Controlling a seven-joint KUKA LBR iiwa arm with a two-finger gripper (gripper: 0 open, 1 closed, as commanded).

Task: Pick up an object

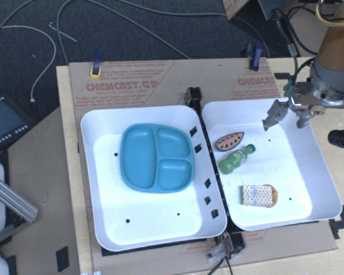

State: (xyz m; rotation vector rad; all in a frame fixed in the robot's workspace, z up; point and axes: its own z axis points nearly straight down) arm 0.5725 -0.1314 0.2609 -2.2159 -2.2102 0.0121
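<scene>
At the upper right of the frame we see our arm (pixel 335 52) as a broad rounded segment in orange-tan, with a ring of silver-grey metal beneath it. Black cables loop around it, one of them yellow-tinged near the top corner. Below the ring sits our hand (pixel 289 113), small, grey and metallic, with two thin angular fingers (pixel 273 116) of dull grey.

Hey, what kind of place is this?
Likely a robotics lab test bench: a robot arm's gripper above two white bins, toy food like a green bottle, loose cables nearby.
</scene>
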